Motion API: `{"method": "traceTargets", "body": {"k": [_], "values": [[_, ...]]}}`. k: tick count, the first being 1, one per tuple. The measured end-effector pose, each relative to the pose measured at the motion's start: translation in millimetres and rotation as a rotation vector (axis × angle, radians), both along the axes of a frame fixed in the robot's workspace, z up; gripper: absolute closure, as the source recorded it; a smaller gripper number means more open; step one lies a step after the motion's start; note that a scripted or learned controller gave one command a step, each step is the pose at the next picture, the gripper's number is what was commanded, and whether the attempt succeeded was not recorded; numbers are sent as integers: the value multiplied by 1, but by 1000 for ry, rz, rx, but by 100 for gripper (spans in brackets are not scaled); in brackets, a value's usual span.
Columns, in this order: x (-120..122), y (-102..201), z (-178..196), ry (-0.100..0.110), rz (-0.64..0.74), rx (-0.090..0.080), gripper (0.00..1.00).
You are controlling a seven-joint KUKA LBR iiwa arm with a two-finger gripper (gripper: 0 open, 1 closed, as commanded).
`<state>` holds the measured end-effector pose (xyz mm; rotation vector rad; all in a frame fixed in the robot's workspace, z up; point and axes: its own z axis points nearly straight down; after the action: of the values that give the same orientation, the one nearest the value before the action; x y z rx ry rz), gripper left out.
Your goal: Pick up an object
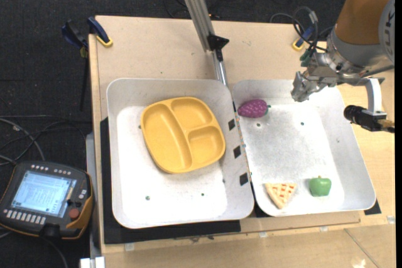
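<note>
Purple toy grape bunch: it lies in the right white shallow bin, at the far left corner of it, just beside the wall that meets the other bin. Nothing touches it.
Green toy pepper: it stands in the same bin, close to the near edge.
Toy pizza slice, tan with red lattice: it lies just left of the pepper (they are near, but apart), at the near left corner.
Grey two-finger gripper: it hangs over the far edge of the right bin, to the right of the grapes and apart from them. If it is released or clenched, one cannot tell; no object is seen in it.
Arm: it enters from the right, with the orange band above the wrist.
Yellow plastic divided plate: it lies in the left white bin, three compartments facing up.
Teach pendant: it lies on the floor, left of the bench.
</note>
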<state>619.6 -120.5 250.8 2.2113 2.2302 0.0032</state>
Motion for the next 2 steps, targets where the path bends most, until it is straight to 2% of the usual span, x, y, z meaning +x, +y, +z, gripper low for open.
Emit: {"method": "traceTargets", "body": {"k": [2], "values": [[14,116,-20,3,0,1,100]]}}
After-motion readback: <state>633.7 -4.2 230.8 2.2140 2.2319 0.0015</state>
